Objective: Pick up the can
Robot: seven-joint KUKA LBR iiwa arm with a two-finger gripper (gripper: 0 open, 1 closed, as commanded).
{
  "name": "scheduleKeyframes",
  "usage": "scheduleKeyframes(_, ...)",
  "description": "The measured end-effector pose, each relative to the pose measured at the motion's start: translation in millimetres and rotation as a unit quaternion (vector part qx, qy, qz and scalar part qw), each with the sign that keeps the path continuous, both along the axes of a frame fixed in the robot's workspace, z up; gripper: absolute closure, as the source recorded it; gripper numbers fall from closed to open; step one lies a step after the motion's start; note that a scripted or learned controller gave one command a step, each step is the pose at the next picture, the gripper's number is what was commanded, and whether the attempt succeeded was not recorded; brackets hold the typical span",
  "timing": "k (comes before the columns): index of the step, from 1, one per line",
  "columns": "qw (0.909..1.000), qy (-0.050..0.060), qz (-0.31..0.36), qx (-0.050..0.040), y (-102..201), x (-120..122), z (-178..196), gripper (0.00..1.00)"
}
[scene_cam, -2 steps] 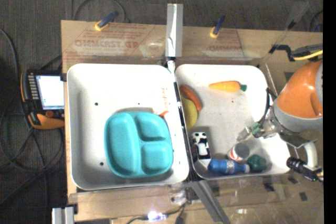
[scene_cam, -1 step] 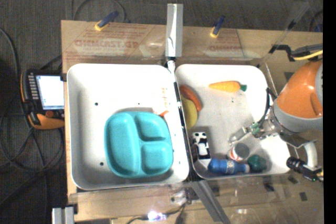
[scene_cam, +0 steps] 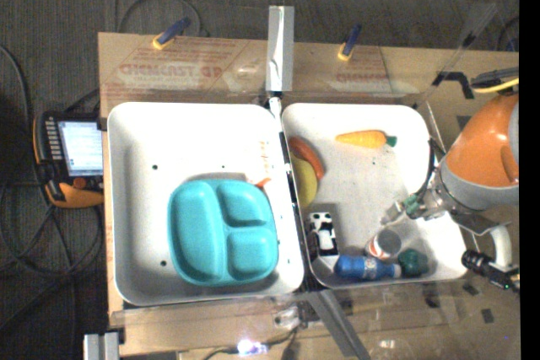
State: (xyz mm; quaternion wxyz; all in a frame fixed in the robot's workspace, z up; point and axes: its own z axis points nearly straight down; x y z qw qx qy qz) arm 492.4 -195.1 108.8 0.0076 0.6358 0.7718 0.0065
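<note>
**Arm Positioned at the Right Bin**

Reaching in from the right, the arm [scene_cam: 483,154] places its gripper [scene_cam: 413,206] over the right side of the right bin [scene_cam: 354,112]. Whether the end effector is apart or together cannot be told at this angle.

The can [scene_cam: 384,244] lies in the near right part of the right bin, just below and left of the gripper. It is tilted, with its open end facing up. A blue bottle [scene_cam: 364,267] lies on its side just beside the can, along the near wall. A dark green object [scene_cam: 412,261] sits at the bottle's right end.

A carrot [scene_cam: 364,139] lies in the far part of the same bin. A black-and-white item [scene_cam: 321,232] stands near the left wall.

The left bin [scene_cam: 135,131] bears a teal divided plate [scene_cam: 224,230].
</note>
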Motion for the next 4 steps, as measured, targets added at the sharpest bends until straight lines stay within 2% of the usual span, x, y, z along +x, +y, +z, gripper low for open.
scheduleKeyframes(1, 1.0, 0.0, 0.0, 0.0, 0, 0, 0, 0.0)
scheduleKeyframes(2, 1.0, 0.0, 0.001, 0.0015, 2, 1, 8, 1.0)
scheduleKeyframes(3, 1.0, 0.0, 0.001, 0.0016, 2, 1, 8, 0.0)
scheduleKeyframes(4, 0.9977, 0.008, -0.067, 0.0066, -16, 29, -17, 0.0)
